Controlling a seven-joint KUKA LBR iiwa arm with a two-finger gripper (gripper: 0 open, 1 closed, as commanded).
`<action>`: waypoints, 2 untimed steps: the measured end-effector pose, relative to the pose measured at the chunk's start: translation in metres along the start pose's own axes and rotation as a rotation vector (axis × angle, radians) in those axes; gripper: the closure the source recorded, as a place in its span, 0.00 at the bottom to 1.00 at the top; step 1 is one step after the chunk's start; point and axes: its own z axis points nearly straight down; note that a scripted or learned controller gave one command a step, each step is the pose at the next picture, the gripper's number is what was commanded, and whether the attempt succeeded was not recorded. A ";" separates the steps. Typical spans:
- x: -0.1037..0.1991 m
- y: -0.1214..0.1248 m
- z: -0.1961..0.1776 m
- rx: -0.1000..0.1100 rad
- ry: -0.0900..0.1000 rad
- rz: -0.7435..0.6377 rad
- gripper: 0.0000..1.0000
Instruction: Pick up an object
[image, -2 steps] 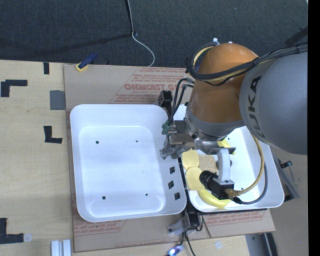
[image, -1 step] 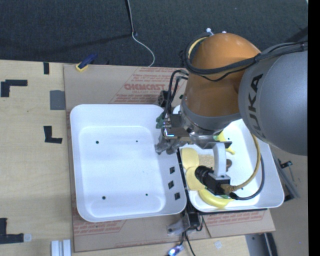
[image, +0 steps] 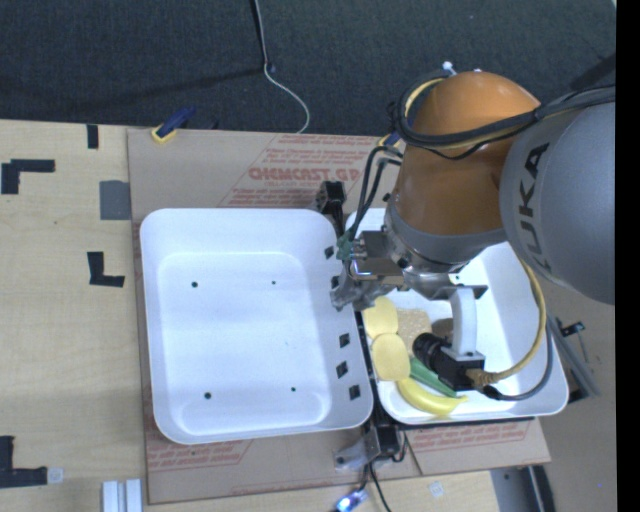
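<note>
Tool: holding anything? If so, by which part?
Cannot tell. The tool is over the left rim of the right bin, next to yellow discs, but the wrist hides whatever it may grip.

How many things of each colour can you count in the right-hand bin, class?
Pale yellow rounds: 2
Bright yellow banana: 1
Green thing: 1
Tan piece: 1
Total: 5 in sight; the arm covers part of the bin.

A cardboard sheet (image: 290, 175) with red print lies on a pale wooden benchtop (image: 60, 330) bearing black marks; dark fabric (image: 130, 50) lies beyond.
</note>
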 end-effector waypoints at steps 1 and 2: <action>0.020 0.000 -0.038 -0.004 0.002 -0.006 1.00; 0.046 0.000 -0.082 -0.005 0.003 -0.007 1.00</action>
